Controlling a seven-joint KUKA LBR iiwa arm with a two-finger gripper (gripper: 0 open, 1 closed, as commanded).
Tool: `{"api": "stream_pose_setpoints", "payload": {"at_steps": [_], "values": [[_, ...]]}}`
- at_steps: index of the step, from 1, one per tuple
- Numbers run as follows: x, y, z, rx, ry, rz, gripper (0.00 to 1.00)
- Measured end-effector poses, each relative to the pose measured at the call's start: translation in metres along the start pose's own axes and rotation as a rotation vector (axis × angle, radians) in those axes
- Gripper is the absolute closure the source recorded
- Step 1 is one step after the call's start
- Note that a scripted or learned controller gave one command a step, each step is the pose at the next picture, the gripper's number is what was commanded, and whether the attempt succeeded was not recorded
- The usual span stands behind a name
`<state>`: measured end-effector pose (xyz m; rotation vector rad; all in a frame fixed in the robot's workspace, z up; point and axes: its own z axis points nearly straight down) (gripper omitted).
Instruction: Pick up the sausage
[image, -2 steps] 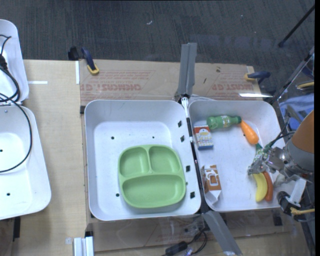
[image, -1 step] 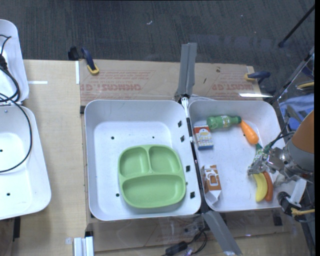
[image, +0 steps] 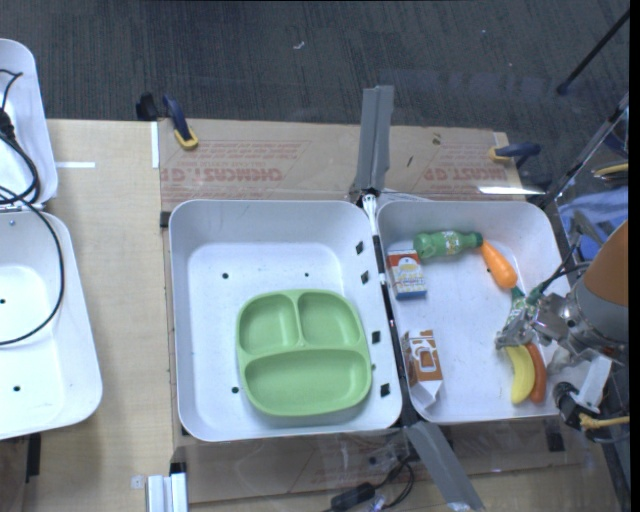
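Two bins, sausage pick: contents L to R.
L bin (image: 190, 300): green tray (image: 303, 352). R bin (image: 455, 395): cartons, bottle, carrot; sausage (image: 539, 372) touching banana (image: 520, 375) at R wall. Gripper (image: 518, 328) just above banana; finger state can't tell.

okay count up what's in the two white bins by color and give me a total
Green: 2, divided plate and bottle
Orange: 1, carrot
Yellow: 1, banana
Reddish: 1, sausage
Red and white: 1, carton
Brown and white: 1, carton
Total: 7
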<state>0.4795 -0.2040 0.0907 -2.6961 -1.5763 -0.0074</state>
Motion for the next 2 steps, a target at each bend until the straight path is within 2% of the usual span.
{"api": "stream_pose_setpoints", "payload": {"at_steps": [2], "values": [[0.0009,0.0009,-0.0006,-0.004,0.001,0.076,0.0]]}}
